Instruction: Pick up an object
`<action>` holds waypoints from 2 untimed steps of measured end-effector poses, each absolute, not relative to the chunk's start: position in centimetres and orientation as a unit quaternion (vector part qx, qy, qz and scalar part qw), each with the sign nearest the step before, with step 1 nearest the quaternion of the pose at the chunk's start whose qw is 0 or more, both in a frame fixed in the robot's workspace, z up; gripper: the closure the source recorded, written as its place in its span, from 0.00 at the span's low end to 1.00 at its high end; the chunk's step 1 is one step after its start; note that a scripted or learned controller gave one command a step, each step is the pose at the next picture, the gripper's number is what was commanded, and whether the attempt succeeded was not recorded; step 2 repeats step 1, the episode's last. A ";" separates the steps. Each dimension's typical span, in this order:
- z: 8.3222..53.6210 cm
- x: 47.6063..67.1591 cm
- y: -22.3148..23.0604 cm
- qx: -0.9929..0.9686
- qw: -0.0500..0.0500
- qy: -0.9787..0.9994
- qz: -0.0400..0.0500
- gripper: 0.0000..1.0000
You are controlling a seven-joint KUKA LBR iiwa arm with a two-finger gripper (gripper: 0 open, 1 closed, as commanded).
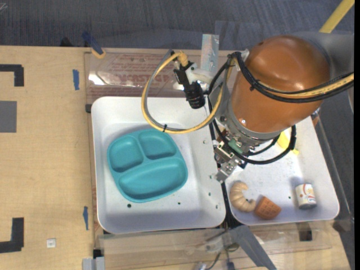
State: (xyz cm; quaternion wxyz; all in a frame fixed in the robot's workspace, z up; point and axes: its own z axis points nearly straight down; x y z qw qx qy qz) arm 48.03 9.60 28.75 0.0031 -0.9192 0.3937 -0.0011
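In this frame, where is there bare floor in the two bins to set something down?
Left bin: bare strips around the teal divided plate, widest along its right side. Right bin: a patch between the croissant and the small can. Crowded under the arm.

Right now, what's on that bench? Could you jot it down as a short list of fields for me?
left bin: teal divided plate, lying flat
right bin: croissant touching an orange piece; small white can apart, nearer the right rim; yellow item half hidden under the arm
gripper: over the bins' shared edge, above the croissant
held: nothing seen
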 end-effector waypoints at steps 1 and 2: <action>23.4 48.4 6.3 -0.990 0.000 0.141 0.002 1.00; 23.4 48.4 6.3 -0.990 0.000 0.141 0.002 1.00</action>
